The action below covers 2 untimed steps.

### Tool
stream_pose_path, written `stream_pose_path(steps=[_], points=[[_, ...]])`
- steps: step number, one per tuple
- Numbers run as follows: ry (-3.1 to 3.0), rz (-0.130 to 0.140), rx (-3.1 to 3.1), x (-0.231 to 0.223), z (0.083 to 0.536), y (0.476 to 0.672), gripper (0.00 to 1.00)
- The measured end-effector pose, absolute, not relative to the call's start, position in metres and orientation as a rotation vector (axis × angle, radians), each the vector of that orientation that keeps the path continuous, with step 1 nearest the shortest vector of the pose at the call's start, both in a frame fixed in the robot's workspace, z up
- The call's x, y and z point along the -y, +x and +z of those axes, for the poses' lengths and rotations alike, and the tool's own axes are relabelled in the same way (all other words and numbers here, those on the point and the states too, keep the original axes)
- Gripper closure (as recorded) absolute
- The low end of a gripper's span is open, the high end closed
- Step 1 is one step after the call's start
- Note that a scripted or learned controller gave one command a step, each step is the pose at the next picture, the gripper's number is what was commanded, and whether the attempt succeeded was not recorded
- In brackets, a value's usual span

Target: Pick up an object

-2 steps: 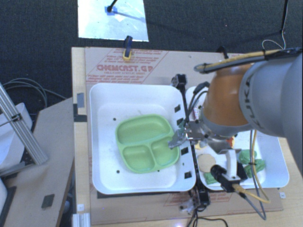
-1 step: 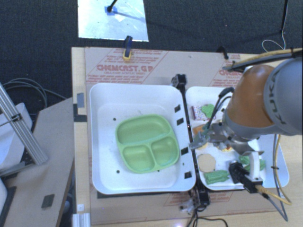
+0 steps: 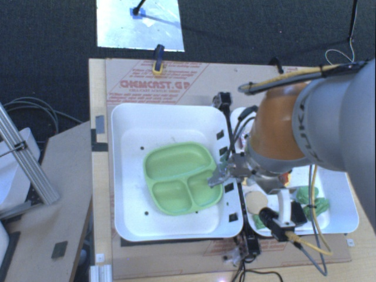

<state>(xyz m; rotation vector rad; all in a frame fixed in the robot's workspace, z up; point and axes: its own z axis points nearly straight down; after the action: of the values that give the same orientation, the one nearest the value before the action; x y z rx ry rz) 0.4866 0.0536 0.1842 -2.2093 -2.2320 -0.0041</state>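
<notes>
A light green divided plate [image 3: 179, 177] lies flat in the left bin [image 3: 135, 157], a little right of its middle. My gripper [image 3: 219, 177] hangs low over the plate's right rim, close to the wall between the two bins. Nothing can be seen held in it. In the right bin [image 3: 346, 216] a round beige object [image 3: 256, 202] lies near the front left corner, and a green leafy object [image 3: 311, 201] lies further right. My arm hides most of that bin.
The arm's orange band [image 3: 276, 128] and grey wrist cover the right bin's back half. A cardboard sheet [image 3: 158, 81] lies under both bins. Black clips [image 3: 222, 100] sit along the dividing rim.
</notes>
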Motion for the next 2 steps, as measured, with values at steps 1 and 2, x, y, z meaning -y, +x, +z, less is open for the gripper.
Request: stream_pose_path(steps=[1,2], points=[[-2.227,-0.002,2.218,0.017,0.184,0.487,0.00],[-2.215,-0.028,2.242,-0.048,0.339,0.489,0.00]])
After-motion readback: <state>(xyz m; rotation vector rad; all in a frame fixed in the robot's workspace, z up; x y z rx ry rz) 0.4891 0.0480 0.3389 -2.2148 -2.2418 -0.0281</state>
